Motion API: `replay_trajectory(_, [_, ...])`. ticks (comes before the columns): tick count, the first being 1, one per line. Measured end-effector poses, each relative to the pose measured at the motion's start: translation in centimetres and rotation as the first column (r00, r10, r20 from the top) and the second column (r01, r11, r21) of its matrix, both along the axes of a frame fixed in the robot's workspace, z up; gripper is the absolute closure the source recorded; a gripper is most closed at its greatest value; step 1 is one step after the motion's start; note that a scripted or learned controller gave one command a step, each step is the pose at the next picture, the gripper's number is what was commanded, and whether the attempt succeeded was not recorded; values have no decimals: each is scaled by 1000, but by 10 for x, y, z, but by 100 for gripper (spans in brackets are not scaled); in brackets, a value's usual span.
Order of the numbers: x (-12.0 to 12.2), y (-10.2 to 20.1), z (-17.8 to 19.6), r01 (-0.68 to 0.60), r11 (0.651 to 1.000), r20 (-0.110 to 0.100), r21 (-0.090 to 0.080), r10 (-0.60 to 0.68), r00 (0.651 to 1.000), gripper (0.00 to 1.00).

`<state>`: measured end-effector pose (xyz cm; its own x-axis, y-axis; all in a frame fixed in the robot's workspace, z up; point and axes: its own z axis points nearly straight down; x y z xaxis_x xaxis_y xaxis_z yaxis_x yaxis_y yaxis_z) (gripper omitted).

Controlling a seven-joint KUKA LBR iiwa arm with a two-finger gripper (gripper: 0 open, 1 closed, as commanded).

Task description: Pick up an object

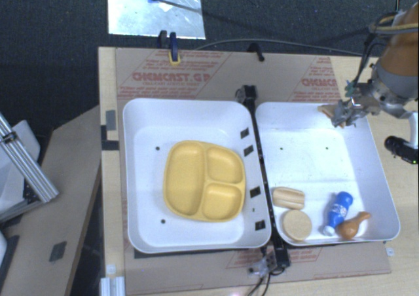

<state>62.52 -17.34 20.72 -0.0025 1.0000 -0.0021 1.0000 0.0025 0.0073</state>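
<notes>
A small tan block (327, 111) sits at the far right corner of the right bin (314, 150), touching or just beside the gripper (343, 115); whether it lies between the fingers I cannot tell. The arm (398, 65) reaches in from the right, its wrist low over the bin's far rim. A blue bottle (337, 211), a bun (288, 197), a round cracker (296, 224) and a drumstick (354, 224) lie along the near edge, well apart from the gripper.
</notes>
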Motion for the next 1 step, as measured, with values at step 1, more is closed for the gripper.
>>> replay_trajectory(1, [1, 0, 25, -1, 1000, -2, 1, 1, 1000, 100])
